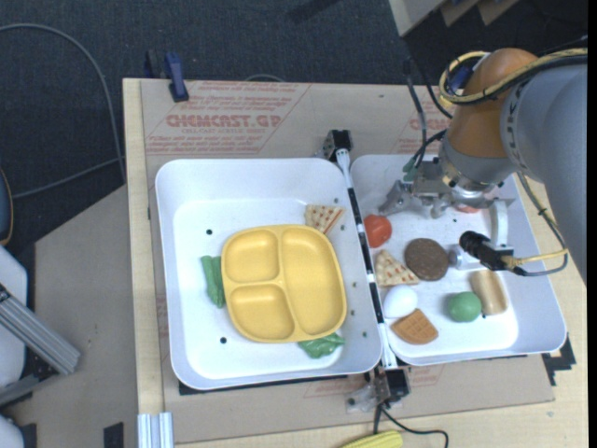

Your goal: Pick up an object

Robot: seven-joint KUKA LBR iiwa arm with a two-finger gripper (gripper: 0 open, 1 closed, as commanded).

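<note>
My gripper (417, 199) hangs over the back part of the right bin (536, 334), under the arm's orange band. Just in front and to the left of it lies a red tomato (378, 230). A brown round patty (426, 259) rests in front of the gripper, apart from it. Further forward lie a waffle wedge (392, 270), a white egg (401, 301), an orange cracker (415, 327), a green ball (463, 307) and a tan bread roll (489, 292). I see nothing held in the gripper.
The left bin (177, 250) holds a yellow divided plate (283, 281), a green piece (214, 279) at its left, another green piece (322, 345) at its front, and a waffle bit (324, 217) behind it. A raised wall separates the two bins.
</note>
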